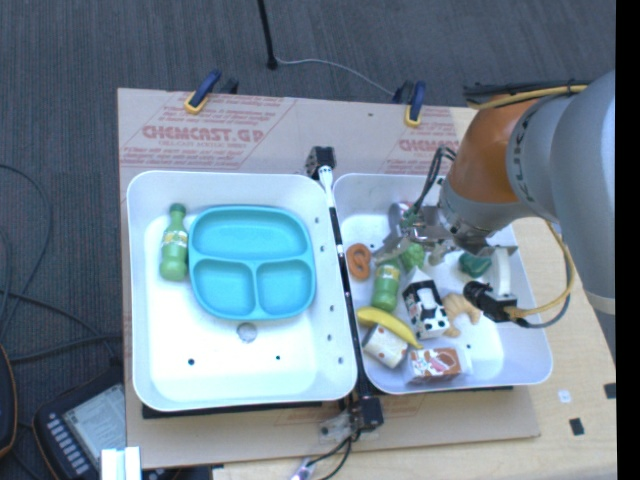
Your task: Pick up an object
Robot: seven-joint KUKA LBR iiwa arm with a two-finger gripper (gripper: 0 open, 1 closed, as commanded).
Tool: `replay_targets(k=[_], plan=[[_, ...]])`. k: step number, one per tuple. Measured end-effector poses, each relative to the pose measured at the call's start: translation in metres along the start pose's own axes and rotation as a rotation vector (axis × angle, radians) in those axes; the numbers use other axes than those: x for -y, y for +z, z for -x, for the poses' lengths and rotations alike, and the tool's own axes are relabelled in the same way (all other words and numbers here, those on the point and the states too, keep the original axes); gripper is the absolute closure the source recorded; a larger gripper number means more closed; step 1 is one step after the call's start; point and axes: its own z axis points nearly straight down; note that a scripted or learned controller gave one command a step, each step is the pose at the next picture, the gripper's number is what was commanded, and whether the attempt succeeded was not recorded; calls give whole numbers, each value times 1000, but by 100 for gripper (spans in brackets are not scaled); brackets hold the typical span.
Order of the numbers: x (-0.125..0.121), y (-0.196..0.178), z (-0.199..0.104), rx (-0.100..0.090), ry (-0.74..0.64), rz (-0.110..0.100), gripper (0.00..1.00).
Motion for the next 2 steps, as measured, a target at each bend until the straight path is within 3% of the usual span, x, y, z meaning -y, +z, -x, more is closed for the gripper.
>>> replay_targets(k=[1,2], plan=[[-1,-12,1,0,1,2,100],[81,-80,-45,-1,0,3,100]])
